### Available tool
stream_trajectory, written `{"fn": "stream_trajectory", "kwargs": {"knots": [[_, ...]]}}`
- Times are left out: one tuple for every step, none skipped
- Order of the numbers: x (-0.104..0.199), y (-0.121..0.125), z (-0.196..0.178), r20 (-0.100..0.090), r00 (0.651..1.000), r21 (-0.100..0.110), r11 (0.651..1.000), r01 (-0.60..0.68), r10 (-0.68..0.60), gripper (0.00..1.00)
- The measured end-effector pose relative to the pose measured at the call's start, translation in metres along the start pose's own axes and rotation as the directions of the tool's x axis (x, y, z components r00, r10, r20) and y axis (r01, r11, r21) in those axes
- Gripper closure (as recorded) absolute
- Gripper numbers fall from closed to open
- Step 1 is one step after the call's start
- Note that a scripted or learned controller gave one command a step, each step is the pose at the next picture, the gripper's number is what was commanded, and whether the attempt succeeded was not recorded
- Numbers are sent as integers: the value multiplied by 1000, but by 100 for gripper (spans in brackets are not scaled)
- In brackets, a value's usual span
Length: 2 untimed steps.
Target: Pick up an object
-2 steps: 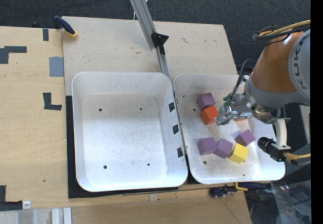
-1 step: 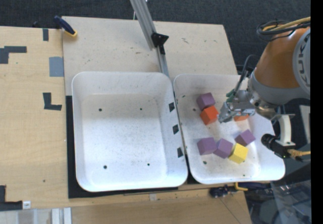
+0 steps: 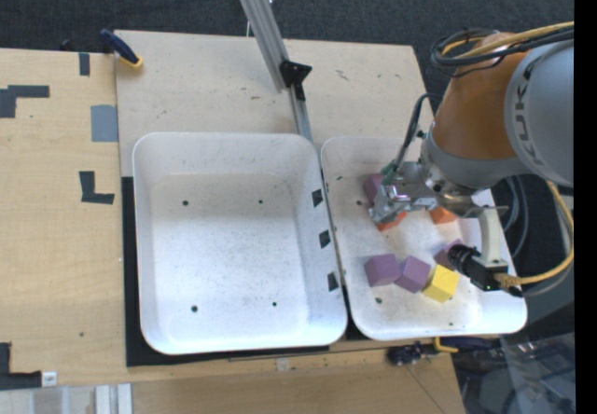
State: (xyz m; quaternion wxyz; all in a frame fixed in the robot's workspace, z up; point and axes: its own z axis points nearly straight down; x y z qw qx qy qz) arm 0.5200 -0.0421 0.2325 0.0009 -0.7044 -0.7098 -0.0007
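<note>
The arm [image 3: 494, 114] reaches in from 3 o'clock and hangs over the upper half of the right bin [image 3: 359, 310], its grey and orange bulk hiding much of that bin's far corner. The hand [image 3: 392, 202] sits low above the bin floor, a metallic tangle seen from above; whether it is open or closed cannot be told, and nothing can be made out in its grip. At the hand's 10 o'clock a mauve block [image 3: 372, 186] peeks out, partly covered. An orange piece [image 3: 443, 213] shows at its 3 o'clock, mostly hidden under the wrist, and a small reddish bit [image 3: 383, 223] lies right under the hand.

Toward 6 o'clock, in the clear, lie two purple blocks [image 3: 381, 269] [image 3: 413, 274] side by side, with a yellow block [image 3: 441, 284] touching the second. A black fitting [image 3: 471, 265] overlaps the bin's 3 o'clock rim. The left bin [image 3: 149, 216] rests on the worktop [image 3: 56, 216].
</note>
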Motion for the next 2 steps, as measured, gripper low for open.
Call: {"fn": "stream_trajectory", "kwargs": {"knots": [[52, -4, 11, 1, 1000, 3, 1000, -1, 1, 100], [104, -4, 16, 1, 1000, 3, 1000, 0, 0, 100]]}}
